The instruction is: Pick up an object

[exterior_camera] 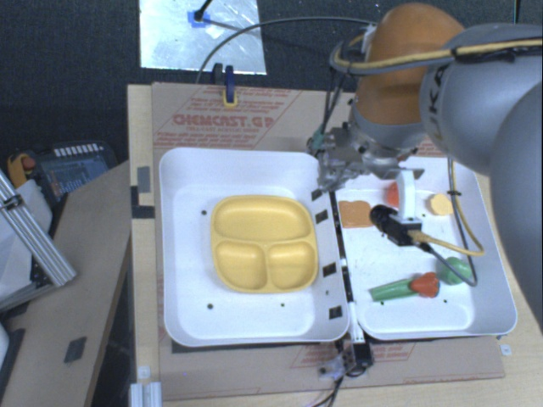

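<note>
My gripper (331,175) hangs over the far left corner of the right bin (488,291), close to the divider between the two bins. Just in front of it a flat brown piece (355,214) lies on the bin floor. A small red-orange item (391,195) and a round yellow piece (439,203) sit farther right. Near the front of that bin lie a green cone-shaped piece (393,290), a red item (426,285) touching it, and a pale green item (458,270). Nothing shows as held by the gripper.
The left bin (182,227) holds a yellow three-compartment plate (263,242) in its middle. The grey arm with its orange band (407,49) reaches in from the upper right above the right bin. A yellow clamp (229,87) stands behind the bins.
</note>
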Controlling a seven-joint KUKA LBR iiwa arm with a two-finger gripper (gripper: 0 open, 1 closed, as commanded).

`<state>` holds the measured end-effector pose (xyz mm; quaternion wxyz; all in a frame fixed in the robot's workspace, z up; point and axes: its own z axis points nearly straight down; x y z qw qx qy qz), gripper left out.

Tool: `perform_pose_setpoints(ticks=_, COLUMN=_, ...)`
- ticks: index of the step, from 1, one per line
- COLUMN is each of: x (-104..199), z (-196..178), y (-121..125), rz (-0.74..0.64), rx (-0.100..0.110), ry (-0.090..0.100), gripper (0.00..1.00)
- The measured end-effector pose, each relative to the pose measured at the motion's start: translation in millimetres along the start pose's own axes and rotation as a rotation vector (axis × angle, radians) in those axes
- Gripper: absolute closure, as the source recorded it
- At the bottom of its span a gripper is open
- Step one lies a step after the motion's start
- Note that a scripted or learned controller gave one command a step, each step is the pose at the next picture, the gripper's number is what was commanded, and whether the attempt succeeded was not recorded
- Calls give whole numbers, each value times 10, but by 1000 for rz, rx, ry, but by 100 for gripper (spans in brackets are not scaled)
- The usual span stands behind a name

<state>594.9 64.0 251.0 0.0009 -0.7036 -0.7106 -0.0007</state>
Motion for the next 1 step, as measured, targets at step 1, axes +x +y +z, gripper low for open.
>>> perform_pose_setpoints(ticks=1, x=465, z=317, y=164, rz=2, rx=-1, ry=-1, gripper=100)
